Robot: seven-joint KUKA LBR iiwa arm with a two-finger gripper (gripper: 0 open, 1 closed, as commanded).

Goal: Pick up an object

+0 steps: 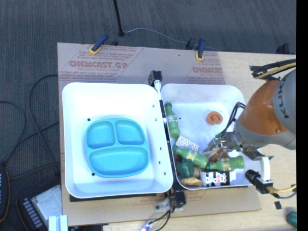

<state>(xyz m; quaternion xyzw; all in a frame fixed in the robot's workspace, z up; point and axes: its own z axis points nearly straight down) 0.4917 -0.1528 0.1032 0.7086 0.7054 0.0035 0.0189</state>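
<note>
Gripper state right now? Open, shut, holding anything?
Gripper: cannot be told. It sits low in the right white bin among the cluttered objects, and the view does not settle whether it holds anything.

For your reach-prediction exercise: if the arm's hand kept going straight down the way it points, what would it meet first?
Most likely the green bottle in the clutter of the right bin, just under the hand; depth is unclear.

position: one fixed camera above the bench (96, 61), looking down at a slant
distance: far enough to take in both white bins, left bin (72, 129) and right bin (197, 93)
edges: dark carpet (38, 23) surrounds the bench
arm: kuka arm (269, 114) enters from the right
</note>
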